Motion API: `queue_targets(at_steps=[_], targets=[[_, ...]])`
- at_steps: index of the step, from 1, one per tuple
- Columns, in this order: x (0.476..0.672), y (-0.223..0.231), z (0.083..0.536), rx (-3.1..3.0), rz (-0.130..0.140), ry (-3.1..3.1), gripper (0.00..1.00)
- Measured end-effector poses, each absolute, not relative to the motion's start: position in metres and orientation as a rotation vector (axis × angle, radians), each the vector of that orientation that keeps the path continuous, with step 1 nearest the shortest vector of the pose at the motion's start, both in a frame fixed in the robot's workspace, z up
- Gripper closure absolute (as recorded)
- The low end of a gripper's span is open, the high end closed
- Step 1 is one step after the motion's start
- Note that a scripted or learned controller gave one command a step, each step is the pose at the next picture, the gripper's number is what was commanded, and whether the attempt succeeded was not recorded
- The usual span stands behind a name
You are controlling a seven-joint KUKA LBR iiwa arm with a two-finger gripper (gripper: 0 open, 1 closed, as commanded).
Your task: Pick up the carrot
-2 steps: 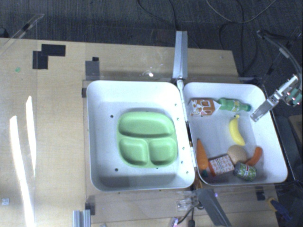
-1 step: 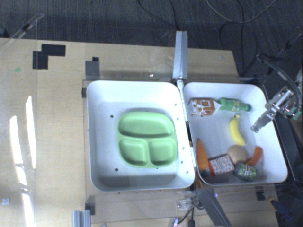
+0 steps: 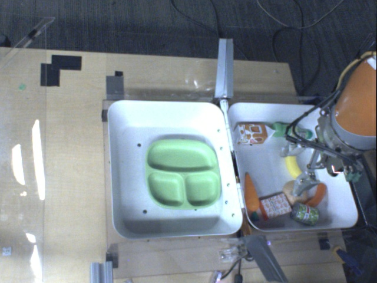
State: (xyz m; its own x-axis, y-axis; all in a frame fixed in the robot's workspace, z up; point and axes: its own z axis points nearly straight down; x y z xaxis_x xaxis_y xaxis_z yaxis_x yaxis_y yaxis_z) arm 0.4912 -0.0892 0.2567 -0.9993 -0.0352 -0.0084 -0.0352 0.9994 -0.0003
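The long orange carrot (image 3: 251, 193) lies along the left wall of the right-hand shallow white bin (image 3: 347, 220), in the lower middle-right of the frame, its lower end beside a small red-and-white patterned box (image 3: 275, 206). The grey arm with an orange band (image 3: 358, 102) enters from the right edge, and its metal two-finger gripper (image 3: 304, 184) hangs over the bin's lower right part, well apart from the carrot; how it is set cannot be told from here. Near it lie a yellow banana-like piece (image 3: 293, 166), a green-labelled can (image 3: 305, 215) and an orange-red sausage-shaped item (image 3: 318, 194). The left white bin (image 3: 123, 158) holds a green three-compartment tray (image 3: 181, 171).
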Motion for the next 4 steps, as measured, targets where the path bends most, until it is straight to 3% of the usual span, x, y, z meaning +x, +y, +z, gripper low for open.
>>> queue_targets(at_steps=[1, 2, 3, 4], targets=[[0.506, -0.042, 0.185, -0.491, 0.001, 3.097, 0.0], [0.521, -0.127, 0.324, -0.611, -0.008, 3.066, 0.0], [0.506, -0.063, 0.185, -0.84, 0.001, 3.021, 0.0], [0.527, -0.087, 0.103, -0.896, -0.013, 2.988, 0.0]])
